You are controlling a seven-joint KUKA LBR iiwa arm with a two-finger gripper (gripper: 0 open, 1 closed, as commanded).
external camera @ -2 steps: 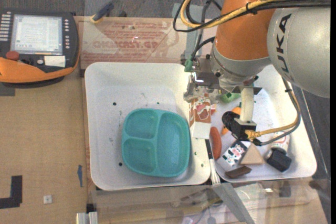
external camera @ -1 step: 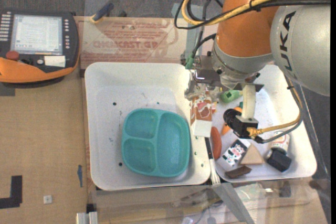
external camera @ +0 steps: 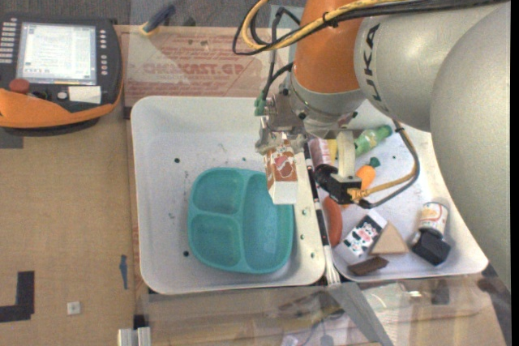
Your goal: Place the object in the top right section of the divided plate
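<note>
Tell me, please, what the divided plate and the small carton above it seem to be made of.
The divided plate looks like moulded plastic: even teal colour, soft rounded ridges, a dull sheen. The small carton appears to be printed cardboard, with flat faces, sharp folded edges and a red and white print; it could also be a plastic toy.

Arm (external camera: 422, 53) hides the tool's fingers and right bin's (external camera: 466, 255) far half; plate (external camera: 239, 227) unobscured — mostly.
</note>
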